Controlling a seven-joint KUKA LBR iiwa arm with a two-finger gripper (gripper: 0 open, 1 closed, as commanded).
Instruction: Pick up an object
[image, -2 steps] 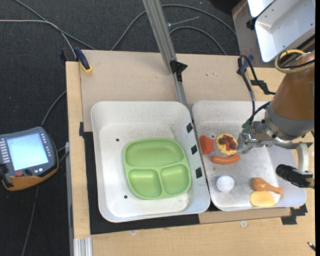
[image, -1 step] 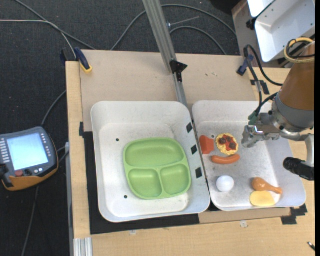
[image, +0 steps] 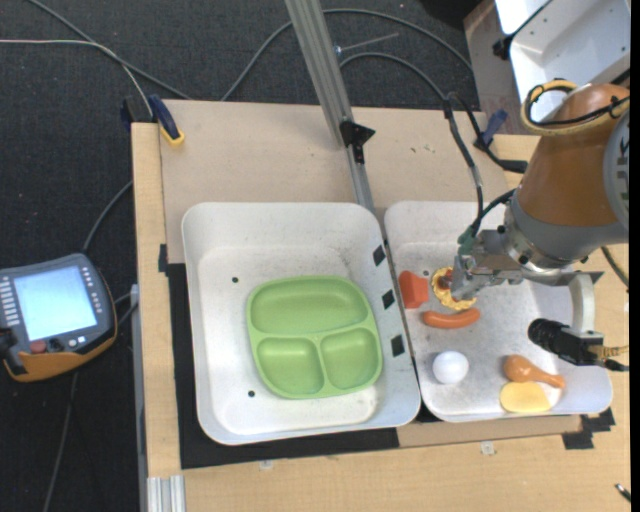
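Note:
My gripper (image: 462, 284) hangs low over the left part of the right bin (image: 480, 222), right at a small yellow and orange toy (image: 443, 288). An orange-red piece (image: 412, 289) lies just left of that toy. Below it rests an orange sausage (image: 451, 319). A white ball (image: 450, 367) sits near the bin's front. At the front right lie an orange pear-shaped toy (image: 530, 371) and a yellow piece (image: 526, 399). I cannot see whether the gripper grips anything.
The left bin (image: 215, 330) holds a green divided plate (image: 314, 333). A metal pole (image: 330, 90) slants up from between the bins at the back. A teach pendant (image: 55, 312) lies off the bench to the left.

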